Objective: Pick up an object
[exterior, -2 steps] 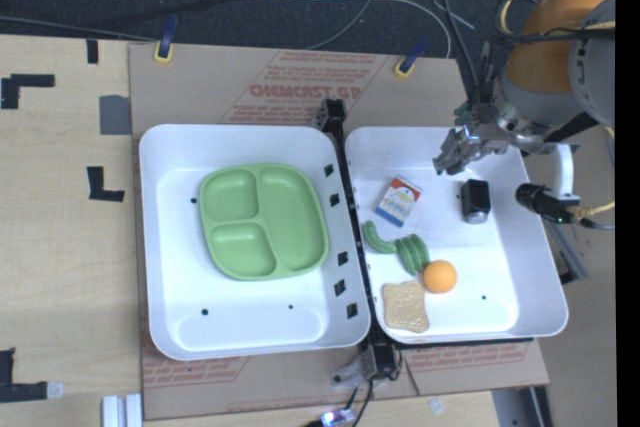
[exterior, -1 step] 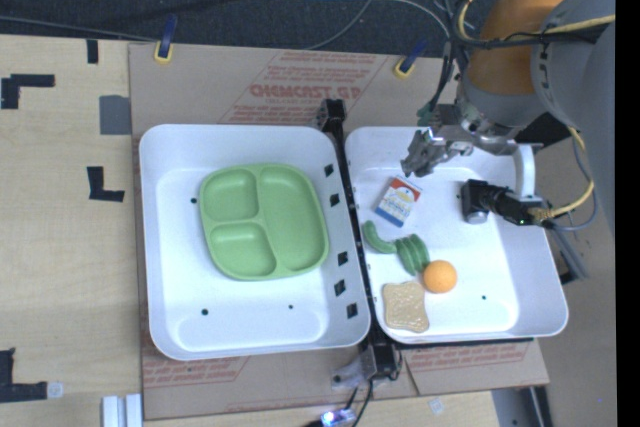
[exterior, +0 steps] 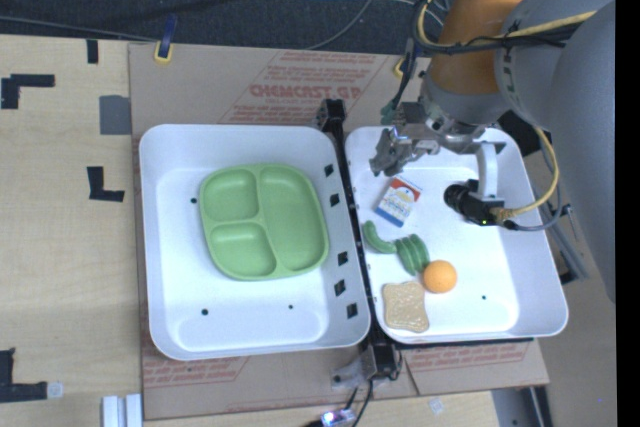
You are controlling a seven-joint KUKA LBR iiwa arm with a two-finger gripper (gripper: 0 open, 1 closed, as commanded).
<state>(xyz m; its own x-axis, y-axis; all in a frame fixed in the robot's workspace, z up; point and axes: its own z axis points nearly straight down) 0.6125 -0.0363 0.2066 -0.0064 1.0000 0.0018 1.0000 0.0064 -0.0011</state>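
Right bin (exterior: pixel 540 315) holds a small carton (exterior: pixel 397 202) just below the jaws (exterior: pixel 392 155), grip unclear.

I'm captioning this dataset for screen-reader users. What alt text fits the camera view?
A grey robot arm's gripper hovers at the top of the right bin, above a small carton, green toy, orange ball and toast slice. The left bin holds a green divided plate.
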